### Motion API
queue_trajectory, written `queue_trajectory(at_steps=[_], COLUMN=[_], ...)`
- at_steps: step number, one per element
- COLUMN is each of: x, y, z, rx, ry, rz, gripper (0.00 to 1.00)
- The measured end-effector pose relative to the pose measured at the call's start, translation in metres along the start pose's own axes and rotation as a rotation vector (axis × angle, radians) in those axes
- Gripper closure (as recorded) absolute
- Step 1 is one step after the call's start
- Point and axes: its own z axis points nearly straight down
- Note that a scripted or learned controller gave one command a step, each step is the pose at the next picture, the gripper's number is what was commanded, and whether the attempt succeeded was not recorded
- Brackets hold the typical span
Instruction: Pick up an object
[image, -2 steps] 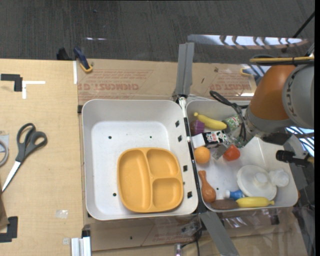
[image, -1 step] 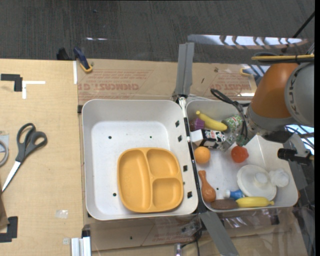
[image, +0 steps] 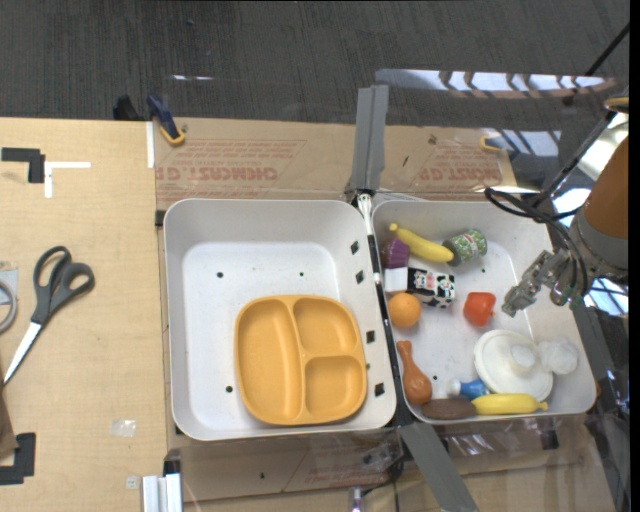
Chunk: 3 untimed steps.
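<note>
Hovering over the right bin (image: 455, 212), your end effector (image: 535, 282) carries nothing; you're at the approach step, with no object chosen yet by contact. Whether it is open or closed you cannot tell from this blur. Candidates lie below and to its left: the red block (image: 479, 307) nearest, the orange (image: 404, 310), the banana (image: 420, 243). The arm reaches in from the right, wrist tilted down toward the bin. Next, you'd need to centre over one object and descend.
</note>
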Motion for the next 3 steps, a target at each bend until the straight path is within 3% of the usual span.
queue_trajectory(at_steps=[1, 2, 3], x=[0.033, 0.005, -0.002], y=[0.022, 0.066, 0.063], z=[0.085, -0.09, 0.063], rx=[0.0, 0.001, -0.006], ry=[0.002, 0.001, -0.009], rz=[0.057, 0.199, 0.527], gripper=[1.0, 1.0, 1.0])
